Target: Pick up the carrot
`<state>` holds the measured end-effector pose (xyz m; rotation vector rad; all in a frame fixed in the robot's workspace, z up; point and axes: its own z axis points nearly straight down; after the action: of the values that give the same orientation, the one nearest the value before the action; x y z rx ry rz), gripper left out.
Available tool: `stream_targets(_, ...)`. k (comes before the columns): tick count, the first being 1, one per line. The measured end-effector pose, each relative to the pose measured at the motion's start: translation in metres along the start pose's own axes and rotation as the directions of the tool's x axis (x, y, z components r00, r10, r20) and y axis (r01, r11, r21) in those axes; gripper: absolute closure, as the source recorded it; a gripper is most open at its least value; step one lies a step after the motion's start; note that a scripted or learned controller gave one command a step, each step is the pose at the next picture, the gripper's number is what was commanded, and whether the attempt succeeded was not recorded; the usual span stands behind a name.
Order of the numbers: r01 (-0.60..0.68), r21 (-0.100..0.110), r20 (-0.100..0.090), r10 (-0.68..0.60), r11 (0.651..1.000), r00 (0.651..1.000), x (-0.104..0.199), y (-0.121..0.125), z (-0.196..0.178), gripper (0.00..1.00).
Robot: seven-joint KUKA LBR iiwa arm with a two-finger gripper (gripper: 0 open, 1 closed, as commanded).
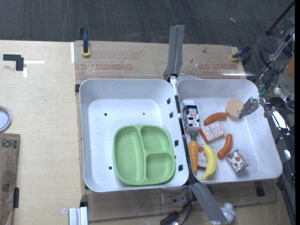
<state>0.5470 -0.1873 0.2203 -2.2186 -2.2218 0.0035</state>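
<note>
The carrot [193,154] is orange with a green top. It lies lengthwise against the left wall of the right bin [262,146], top pointing to the far side, with a yellow banana [209,162] just to its right. My gripper [248,108] reaches in from the right edge, over the far right part of that bin. It sits beside a round tan biscuit [233,107], well away from the carrot. Nothing shows in its grasp.
Around the carrot lie a cow-print carton [191,117], two red sausages [214,118] [225,145], a red packet [212,132] and a small can [237,161]. The left bin [93,125] holds a green divided plate [144,154].
</note>
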Motion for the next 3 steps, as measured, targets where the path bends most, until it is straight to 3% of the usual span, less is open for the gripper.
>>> stream_targets(1,0.245,-0.001,-0.001,-0.245,0.969,0.969,0.047,0.000,0.040,0.00)
stream_targets(2,0.552,-0.004,0.004,-0.552,0.834,0.834,-0.009,0.009,-0.002,0.00)
stream_targets(3,0.602,-0.002,0.002,-0.602,0.799,0.799,0.051,0.048,0.066,0.00)
